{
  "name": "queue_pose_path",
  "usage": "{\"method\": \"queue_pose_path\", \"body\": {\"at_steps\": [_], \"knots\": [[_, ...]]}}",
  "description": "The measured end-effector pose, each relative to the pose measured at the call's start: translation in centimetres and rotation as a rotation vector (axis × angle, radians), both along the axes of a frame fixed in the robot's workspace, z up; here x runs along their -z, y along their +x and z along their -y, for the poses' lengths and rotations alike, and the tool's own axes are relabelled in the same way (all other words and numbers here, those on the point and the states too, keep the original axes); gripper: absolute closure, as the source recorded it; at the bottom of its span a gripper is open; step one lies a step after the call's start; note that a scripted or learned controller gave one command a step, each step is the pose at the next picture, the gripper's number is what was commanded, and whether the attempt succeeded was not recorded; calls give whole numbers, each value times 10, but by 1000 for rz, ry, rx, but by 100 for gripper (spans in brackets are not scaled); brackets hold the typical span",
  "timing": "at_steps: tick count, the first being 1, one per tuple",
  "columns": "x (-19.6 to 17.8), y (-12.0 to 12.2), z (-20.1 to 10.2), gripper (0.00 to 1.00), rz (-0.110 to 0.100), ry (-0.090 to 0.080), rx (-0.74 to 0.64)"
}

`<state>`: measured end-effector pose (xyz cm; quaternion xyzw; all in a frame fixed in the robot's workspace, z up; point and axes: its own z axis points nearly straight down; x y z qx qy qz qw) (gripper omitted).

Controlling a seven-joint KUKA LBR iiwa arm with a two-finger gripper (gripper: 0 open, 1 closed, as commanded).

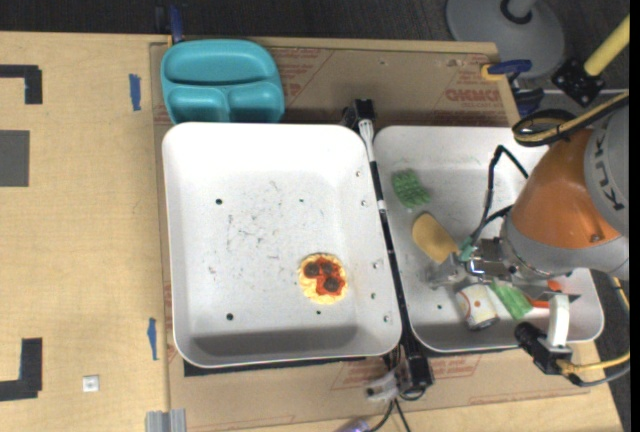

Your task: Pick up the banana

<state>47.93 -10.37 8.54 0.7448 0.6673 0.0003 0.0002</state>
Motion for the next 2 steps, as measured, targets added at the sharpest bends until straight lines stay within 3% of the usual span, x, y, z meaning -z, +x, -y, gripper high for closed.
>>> {"method": "queue_pose_path", "body": {"at_steps": [1, 2], "knots": [[-99, 1, -70, 0, -1, 0, 349], [-99, 0, -111, 0, -2, 1, -273]]}}
